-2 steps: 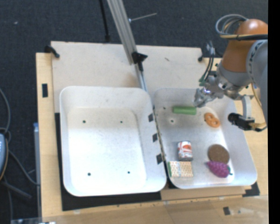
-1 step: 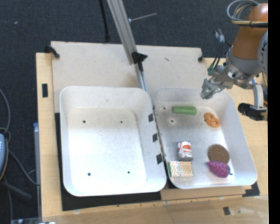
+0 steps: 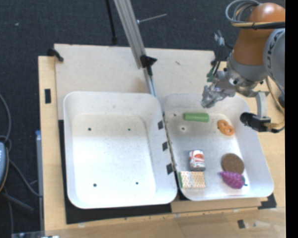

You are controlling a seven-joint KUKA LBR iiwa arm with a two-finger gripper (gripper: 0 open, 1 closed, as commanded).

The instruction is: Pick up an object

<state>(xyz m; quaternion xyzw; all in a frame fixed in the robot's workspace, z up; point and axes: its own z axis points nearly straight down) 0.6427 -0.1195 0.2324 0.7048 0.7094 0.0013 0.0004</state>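
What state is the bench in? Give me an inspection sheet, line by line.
Surface: pale bench bearing two shallow white bins; left bin, right bin.
Job's things: in the right bin, a green stick, orange ring, small can, brown disc, purple grape bunch, patterned box.
Clutter: nothing seen.
Grippers: claw above the right bin's far edge, near the green stick; nothing seen held.
Cables: loops on the arm.
Surroundings: dark carpet, slanted metal rail.
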